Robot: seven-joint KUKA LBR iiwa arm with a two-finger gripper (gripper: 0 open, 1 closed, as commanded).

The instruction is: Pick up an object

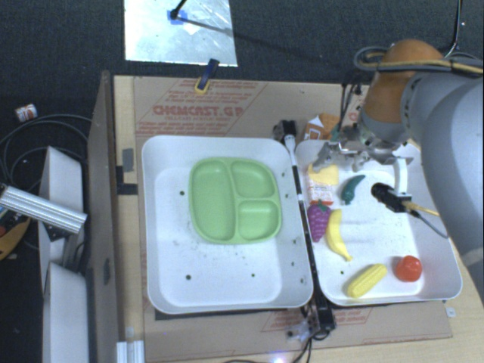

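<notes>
My gripper [344, 154] hangs over the far left part of the right bin [442, 278], just above a pale yellow block [324, 175] and a dark green pepper [352, 188]. Nothing shows clearly in its grasp. Below the yellow block lies a small red and white box [321, 195], then purple grapes [318, 220] and a banana [337, 237]. An ear of corn [366, 280] and a red tomato [408, 268] rest near the front of that bin.
The left bin [170, 278] holds a green divided plate [233, 200]. An orange and white item [321, 128] sits at the right bin's far rim. The grey arm covers the bin's right far corner.
</notes>
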